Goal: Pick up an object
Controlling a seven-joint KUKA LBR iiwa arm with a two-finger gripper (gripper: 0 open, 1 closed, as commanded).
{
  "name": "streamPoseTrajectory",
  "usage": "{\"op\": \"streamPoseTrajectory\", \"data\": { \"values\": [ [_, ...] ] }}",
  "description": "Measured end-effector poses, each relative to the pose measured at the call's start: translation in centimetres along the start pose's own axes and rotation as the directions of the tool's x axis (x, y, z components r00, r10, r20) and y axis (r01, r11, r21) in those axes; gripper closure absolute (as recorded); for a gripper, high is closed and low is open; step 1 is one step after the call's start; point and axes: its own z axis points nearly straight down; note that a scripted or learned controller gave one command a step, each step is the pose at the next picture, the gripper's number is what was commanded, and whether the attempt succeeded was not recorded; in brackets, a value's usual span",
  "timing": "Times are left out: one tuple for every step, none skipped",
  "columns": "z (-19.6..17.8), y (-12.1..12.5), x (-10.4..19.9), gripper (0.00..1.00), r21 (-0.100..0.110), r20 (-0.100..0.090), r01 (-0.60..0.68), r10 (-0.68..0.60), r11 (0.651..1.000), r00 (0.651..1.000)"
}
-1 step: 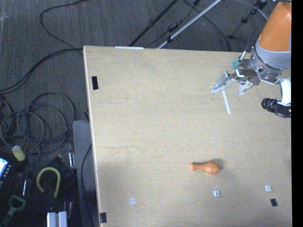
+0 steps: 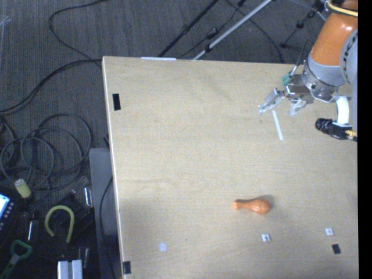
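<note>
Up near the far right of the tabletop [image 2: 186, 156], the end effector [image 2: 282, 102] hangs open with nothing in it, far from the little orange pear-shaped toy [image 2: 254, 206] lying low down, so it could easily close on air and miss.

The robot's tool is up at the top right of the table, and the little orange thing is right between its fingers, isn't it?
Not quite. The tool is at the top right of the table, but the orange thing isn't between its fingers. It lies on the table well below the tool, nearer the bottom edge, as the camera view shows.
</note>
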Motion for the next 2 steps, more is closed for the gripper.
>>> {"op": "streamPoseTrajectory", "data": {
  "values": [
    [9.1,0.1,-1.0,0.00,-0.001,-0.002,0.255,-0.255,0.967,0.967],
    [10.7,0.2,-0.9,0.00,-0.005,-0.001,0.622,-0.622,0.783,0.783]
  ]
}}
